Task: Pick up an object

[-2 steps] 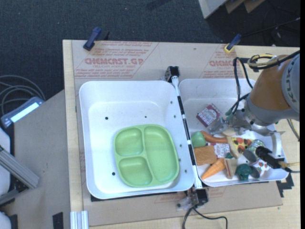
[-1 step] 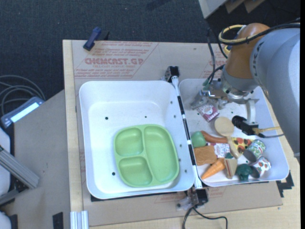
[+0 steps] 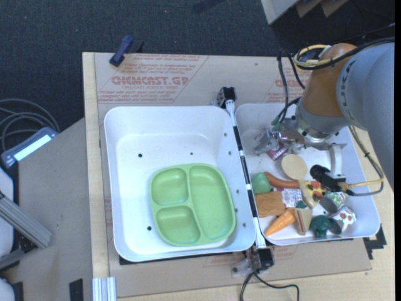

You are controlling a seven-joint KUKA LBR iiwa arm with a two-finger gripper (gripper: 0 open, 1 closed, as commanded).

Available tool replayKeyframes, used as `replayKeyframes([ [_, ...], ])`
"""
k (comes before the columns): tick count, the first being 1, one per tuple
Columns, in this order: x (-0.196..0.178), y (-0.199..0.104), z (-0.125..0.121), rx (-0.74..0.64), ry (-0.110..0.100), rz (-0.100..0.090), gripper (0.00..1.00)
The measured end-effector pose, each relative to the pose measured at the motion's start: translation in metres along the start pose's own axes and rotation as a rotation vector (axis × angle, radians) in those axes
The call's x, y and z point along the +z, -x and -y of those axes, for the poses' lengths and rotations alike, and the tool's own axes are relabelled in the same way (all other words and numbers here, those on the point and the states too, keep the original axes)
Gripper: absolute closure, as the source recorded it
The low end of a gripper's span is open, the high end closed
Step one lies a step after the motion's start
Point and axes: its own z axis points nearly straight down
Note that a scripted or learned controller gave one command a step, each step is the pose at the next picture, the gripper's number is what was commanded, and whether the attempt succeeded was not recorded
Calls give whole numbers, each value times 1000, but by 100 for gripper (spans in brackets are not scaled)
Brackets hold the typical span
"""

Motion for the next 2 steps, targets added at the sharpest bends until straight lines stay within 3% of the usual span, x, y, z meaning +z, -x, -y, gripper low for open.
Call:
replayKeyframes([
  [1,-10,0,0,0,0,0,100],
  [2,-101,-81,39,-2,4,-1,100],
])
